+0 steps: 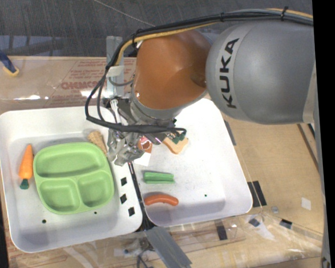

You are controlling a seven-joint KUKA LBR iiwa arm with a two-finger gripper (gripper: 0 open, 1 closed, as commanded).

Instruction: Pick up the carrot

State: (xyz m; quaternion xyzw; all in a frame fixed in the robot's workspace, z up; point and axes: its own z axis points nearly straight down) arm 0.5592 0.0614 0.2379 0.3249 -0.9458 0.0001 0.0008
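Looking down: a wooden worktop point(272, 157) holds two shallow white bins side by side.
Arm: the big grey arm with an orange band point(169, 73) comes in from the right of the frame and hangs over the middle.
End effector point(124, 146): it sits low above the wall where the two bins meet; I cannot tell what state it is in.
Carrot: the small orange carrot with a green end point(25, 165) lies in the left white bin point(19, 227), at the left of the frame, just beside the green plastic tray with three parts point(73, 177), well apart from the end effector.
Right white bin point(228, 183): it holds a green stick point(158, 176), an orange-red sausage shape point(160, 200) and a tan piece point(177, 144).
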